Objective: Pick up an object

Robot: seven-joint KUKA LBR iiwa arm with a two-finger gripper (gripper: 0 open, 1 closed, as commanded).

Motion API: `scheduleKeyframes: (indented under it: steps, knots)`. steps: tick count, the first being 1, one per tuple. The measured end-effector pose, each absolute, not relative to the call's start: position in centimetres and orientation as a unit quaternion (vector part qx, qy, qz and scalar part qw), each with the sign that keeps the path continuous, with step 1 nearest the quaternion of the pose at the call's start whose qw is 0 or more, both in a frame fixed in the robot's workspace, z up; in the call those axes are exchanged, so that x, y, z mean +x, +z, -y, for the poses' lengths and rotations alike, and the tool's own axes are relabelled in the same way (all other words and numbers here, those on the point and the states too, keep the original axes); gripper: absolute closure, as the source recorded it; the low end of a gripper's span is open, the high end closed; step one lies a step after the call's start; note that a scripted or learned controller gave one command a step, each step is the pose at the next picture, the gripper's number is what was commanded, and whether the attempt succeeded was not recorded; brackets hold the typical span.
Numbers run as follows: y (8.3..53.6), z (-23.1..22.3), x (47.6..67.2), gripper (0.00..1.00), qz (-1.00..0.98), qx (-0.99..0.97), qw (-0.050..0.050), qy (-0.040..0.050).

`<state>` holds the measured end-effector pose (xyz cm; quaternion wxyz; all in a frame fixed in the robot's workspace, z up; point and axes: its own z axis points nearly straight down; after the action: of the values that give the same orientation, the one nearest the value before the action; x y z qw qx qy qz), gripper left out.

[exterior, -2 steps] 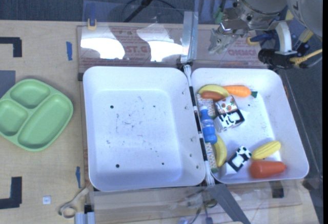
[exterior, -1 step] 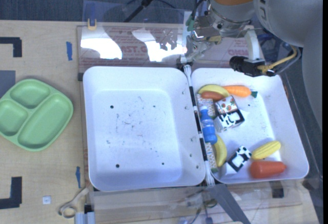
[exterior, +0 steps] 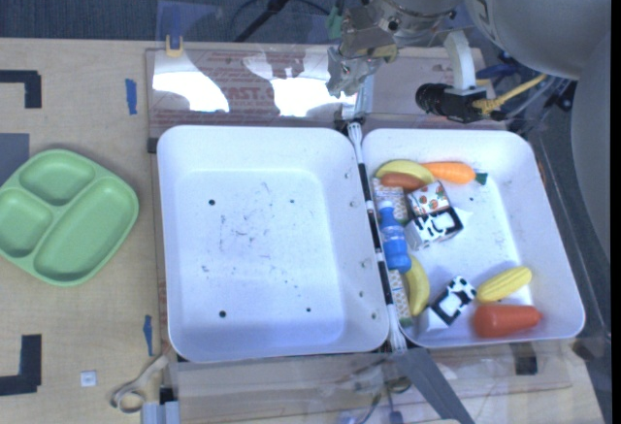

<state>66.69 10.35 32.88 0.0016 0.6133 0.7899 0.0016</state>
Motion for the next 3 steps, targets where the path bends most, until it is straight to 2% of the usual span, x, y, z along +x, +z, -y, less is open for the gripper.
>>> scheduleKeyframes:
  steps: [1,2,3]
  knots:
    - [34.8,-2.9,66.7,1.00,-0.890,0.456,0.003,0.0015]
    - [29.3,-10.6,66.7,1.00,-0.886,0.464,0.000,0.0005]
    - [26.0,-16.3,65.7,1.00,-0.894,0.449,0.000,0.0004]
